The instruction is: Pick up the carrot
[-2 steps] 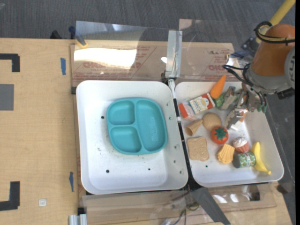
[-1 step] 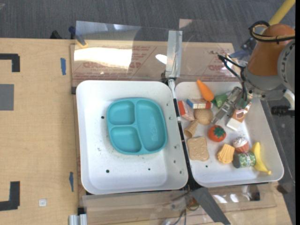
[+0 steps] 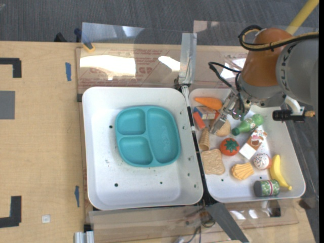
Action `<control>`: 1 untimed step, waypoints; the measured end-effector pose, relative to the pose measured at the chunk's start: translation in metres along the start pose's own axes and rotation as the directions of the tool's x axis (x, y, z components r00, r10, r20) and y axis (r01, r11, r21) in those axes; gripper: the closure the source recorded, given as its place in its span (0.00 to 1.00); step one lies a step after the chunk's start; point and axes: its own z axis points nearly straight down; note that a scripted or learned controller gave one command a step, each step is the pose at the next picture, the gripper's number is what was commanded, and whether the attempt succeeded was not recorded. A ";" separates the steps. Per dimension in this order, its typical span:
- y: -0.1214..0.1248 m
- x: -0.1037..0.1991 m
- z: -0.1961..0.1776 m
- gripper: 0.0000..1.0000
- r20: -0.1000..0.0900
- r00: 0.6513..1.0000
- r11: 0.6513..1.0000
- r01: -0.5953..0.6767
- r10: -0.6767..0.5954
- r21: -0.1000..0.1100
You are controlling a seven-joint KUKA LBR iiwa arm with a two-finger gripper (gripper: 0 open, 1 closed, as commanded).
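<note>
The carrot [image 3: 209, 103] lies at the far left corner of the right bin [image 3: 296, 172], close against the wall that divides it from the left bin [image 3: 96, 151], where a teal divided plate [image 3: 148, 135] sits. The pincer [image 3: 221, 124] hangs just to the near right of the carrot, its tips down among the toys, and whether its fingers are apart or together I cannot tell from this slant; nothing orange sits visibly between them, so I judge the carrot not yet taken.

The trouble here is crowding. Right beside the tips lie a small red and blue piece [image 3: 198, 119] and a pale rounded bit [image 3: 223, 130], with a cone-shaped toy [image 3: 204, 139] just nearer, so a close at this spot would likely trap one of those instead. The carrot's place by the bin wall is a second risk: a finger coming down on the far side may strike the rim or push the carrot along the wall rather than straddle it. A smooth tapered toy may also squirt out if pinched near its thin end.

The green bottle [image 3: 248, 124], tomato [image 3: 229, 147] and banana [image 3: 278, 171] lie well clear, nearer and to the right.
</note>
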 end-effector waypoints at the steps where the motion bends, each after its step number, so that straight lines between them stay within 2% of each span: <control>1: 0.002 -0.003 -0.013 1.00 0.013 1.000 1.000 -0.001 0.001 -0.008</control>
